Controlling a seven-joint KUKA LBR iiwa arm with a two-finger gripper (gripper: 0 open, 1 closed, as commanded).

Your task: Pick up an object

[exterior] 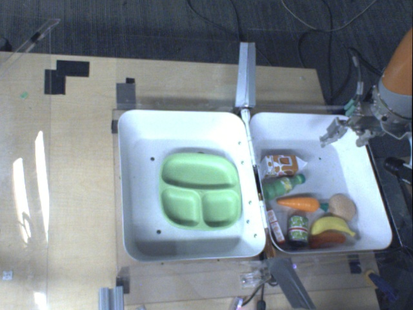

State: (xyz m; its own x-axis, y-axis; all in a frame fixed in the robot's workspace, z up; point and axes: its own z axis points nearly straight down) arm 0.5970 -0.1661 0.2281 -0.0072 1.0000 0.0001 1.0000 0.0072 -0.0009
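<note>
Hovering over the right bin [371, 173]'s far corner, my gripper [334, 133] has its fingers spread with nothing between them; the carrot [299, 204] lies among groceries near the front.

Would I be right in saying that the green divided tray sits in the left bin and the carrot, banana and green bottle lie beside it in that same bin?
Not quite: the camera view shows the carrot, banana and green bottle in the right bin. The green divided tray does sit in the left bin.
</note>
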